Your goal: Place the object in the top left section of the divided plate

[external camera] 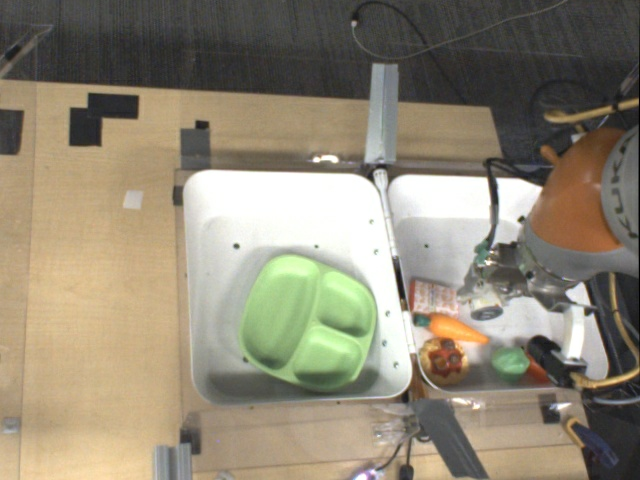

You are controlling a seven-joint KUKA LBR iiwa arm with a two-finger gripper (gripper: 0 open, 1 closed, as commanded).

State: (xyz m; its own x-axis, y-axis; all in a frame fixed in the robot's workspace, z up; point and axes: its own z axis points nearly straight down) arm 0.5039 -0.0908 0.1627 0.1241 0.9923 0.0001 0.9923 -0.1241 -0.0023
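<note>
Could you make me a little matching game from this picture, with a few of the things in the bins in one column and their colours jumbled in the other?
Things:
1. divided plate
2. carrot
3. band above the arm's wrist
4. left bin

Colours:
A. white
B. light green
C. orange, long and thin
D. orange, broad and rounded

Pairs: 1-B, 2-C, 3-D, 4-A

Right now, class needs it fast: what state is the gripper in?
Gripper: cannot be told; it hangs over the right white bin, above the orange carrot-shaped toy.
</note>
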